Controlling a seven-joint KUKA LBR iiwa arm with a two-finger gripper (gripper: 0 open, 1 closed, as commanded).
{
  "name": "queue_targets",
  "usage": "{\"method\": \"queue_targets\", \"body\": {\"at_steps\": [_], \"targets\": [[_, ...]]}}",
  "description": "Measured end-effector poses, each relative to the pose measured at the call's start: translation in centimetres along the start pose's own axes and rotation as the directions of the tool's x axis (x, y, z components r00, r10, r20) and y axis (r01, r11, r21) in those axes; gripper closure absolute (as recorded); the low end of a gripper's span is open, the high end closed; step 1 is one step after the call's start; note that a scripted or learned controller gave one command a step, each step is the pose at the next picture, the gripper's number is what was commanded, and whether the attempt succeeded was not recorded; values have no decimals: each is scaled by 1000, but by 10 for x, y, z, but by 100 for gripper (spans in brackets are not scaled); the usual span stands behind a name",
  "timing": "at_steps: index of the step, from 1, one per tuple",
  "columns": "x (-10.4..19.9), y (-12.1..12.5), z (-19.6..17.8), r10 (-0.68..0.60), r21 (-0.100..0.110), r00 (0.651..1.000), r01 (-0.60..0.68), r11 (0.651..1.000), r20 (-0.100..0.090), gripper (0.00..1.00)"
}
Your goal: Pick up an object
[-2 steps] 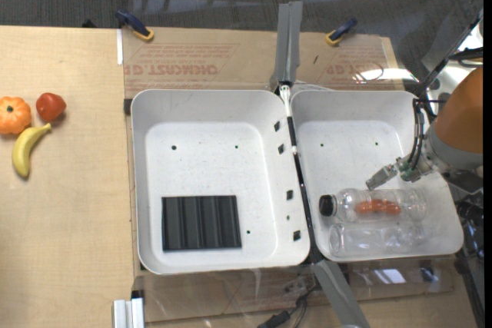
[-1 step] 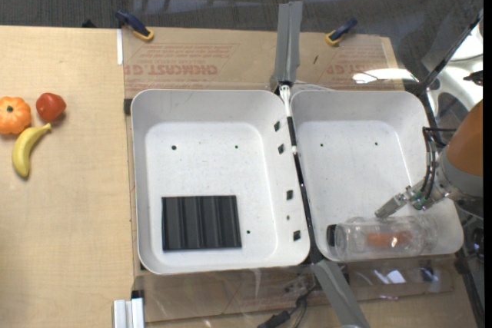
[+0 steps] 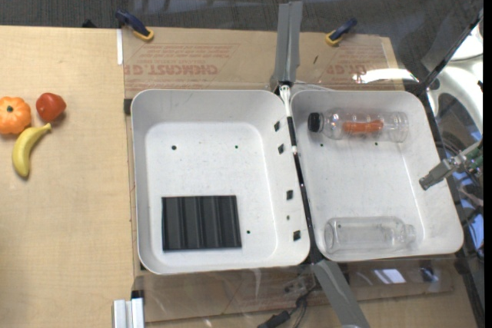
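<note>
A dark carpeted floor runs across the top of the frame behind a light wooden bench [image 3: 69, 242], on which a sheet of brown cardboard [image 3: 200, 61], held by two clamps, underlies two shallow white bins.

The right bin [image 3: 369, 188] holds the likely targets: a clear plastic bottle with a black cap and an orange item inside [image 3: 357, 126] lying on its side along the upper wall, and a second clear, empty-looking bottle [image 3: 365, 234] lying along the lower wall. Both rest on the bin floor, well apart, so no pick has been made and the whole task appears to lie ahead.

In the left bin [image 3: 207, 150] a dark ribbed rectangular block [image 3: 201, 223] lies flat at lower centre.

At the far left of the frame, toy fruit sits on the bench: an orange [image 3: 13, 116], a red apple or tomato [image 3: 50, 107] and a banana [image 3: 28, 149].

At the right edge, just beside the right bin's rim, a grey part that seems to be the gripper [image 3: 444, 173] pokes in, clear of both bottles; whether it is apart or closed I cannot tell.
</note>
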State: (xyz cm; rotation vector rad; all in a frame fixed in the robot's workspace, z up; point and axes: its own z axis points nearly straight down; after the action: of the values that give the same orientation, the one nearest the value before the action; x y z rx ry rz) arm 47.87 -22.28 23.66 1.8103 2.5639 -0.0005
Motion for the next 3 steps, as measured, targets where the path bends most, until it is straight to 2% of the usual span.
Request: {"method": "queue_targets", "body": {"at_steps": [1, 2, 3], "targets": [[14, 29, -16, 112, 1, 994, -112, 994, -1, 0], [26, 154, 42, 117, 4, 993, -117, 993, -3, 0], [13, 183, 92, 18, -21, 1000, -18, 1000, 10, 0]]}}
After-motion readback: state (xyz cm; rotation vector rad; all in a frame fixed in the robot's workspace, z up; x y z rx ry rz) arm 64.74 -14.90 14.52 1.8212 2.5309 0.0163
